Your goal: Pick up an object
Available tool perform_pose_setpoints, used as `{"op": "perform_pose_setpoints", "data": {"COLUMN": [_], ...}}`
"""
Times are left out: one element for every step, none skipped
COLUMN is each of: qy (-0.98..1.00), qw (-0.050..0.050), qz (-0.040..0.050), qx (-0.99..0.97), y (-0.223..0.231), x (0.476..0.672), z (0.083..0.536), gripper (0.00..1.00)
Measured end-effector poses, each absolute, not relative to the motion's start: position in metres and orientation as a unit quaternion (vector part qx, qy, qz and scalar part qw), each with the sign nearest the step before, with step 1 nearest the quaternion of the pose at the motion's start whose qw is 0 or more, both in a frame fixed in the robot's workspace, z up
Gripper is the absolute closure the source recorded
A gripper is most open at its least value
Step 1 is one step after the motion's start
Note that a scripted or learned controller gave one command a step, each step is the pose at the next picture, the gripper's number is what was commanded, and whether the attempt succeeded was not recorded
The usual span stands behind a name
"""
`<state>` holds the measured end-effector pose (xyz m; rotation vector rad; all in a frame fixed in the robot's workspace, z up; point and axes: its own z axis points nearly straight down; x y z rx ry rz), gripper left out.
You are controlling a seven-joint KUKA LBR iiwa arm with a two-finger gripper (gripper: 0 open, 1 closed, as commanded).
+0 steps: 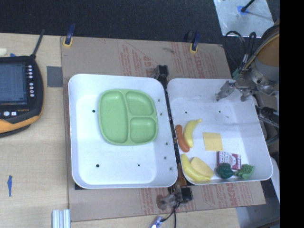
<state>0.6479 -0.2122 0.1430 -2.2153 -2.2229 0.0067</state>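
The gripper (232, 90) is hanging over the far right part of the right bin (237, 110), near its back rim, and its fingers are standing apart with nothing between them. The grey arm (266, 61) with its orange band is coming in from the right edge, cables looping around it.

Nothing is being carried. All the toy food is lying along the near half of the right bin, well apart from the gripper. A small banana (190, 132) is lying just beside an orange-red sausage (180, 137), which is sitting close to the bin's left wall. A flat yellow cheese slice (212, 141) is lying to the right of the banana, clear of it. In the near left corner a second, bigger banana (194, 169) is resting against a yellow lump that I cannot name for certain. To the right of them a small red and white packet (228, 158) is sitting, with 2 green broccoli pieces (235, 171) touching its near edge.

The left bin (85, 141) is holding a green 3-compartment plate (128, 117), lying flat in its far half.

Both bins are sitting on a cardboard sheet (142, 56) on the table (28, 175). At the far left a control pendant with a dark screen (16, 91) is resting on the table
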Motion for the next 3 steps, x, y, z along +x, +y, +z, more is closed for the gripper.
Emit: {"op": "perform_pose_setpoints", "data": {"qy": [-0.709,-0.709,-0.709], "qw": [0.001,0.002,0.002], "qz": [0.0019,0.0018,0.0020], "qx": [-0.705,-0.705,-0.706], "y": [-0.212,-0.150,-0.213], "x": [0.580,0.649,0.534], "z": [0.162,0.090,0.092], "gripper": [0.00,0.00,0.00]}}
